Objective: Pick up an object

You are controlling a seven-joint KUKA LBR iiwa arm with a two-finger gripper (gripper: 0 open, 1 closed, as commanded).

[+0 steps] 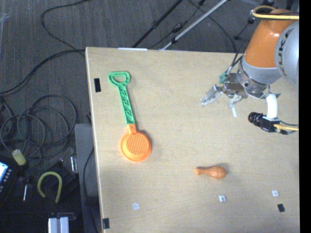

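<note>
- I see the end effector (219,100) spread wide, holding nothing, over the right of the surface (184,130).
- Nearest target, I judge: the orange drumstick (211,172), below it toward the front edge, long axis left-right.

A pale wooden bench (194,72) carries a green-handled orange strainer (130,125) lying lengthwise near its left edge, and a small orange drumstick-shaped toy (212,172) lying toward its near edge, well apart.
</note>
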